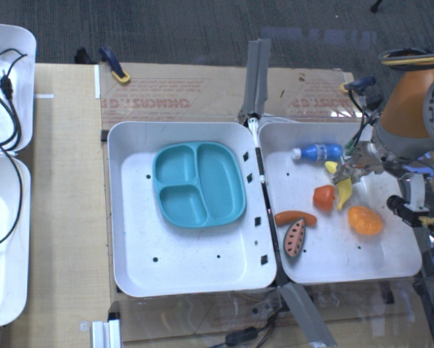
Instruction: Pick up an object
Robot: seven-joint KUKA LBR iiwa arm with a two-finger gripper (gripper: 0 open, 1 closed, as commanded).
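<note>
Toward the right of the frame, in the right bin (391, 267), a little yellow banana (342, 192) hangs tip down, just under the gripper (350, 167). The top of the banana goes up between the two fingers, so I think the fingers are closed on it, pinching it near its stem end. The low tip of the banana sits right beside a red tomato (324, 197), maybe touching it.

That banana looks like a toy. I guess it is light and smooth and a bit slippery, and it is thin and bent, so it could slip or swing. A hold nearer its middle would be safer than one at the end.

Just right of it and lower lies an orange fruit (365, 220), round and harder to pinch. Up and to the left lies a blue bottle (317, 152) on its side. Lower left of the tomato are a red sausage (295, 218) and a watermelon slice (295, 238), close to each other by the bin's left wall.

Further left, the left bin (130, 252) holds a teal plate (199, 184) with three parts.
</note>
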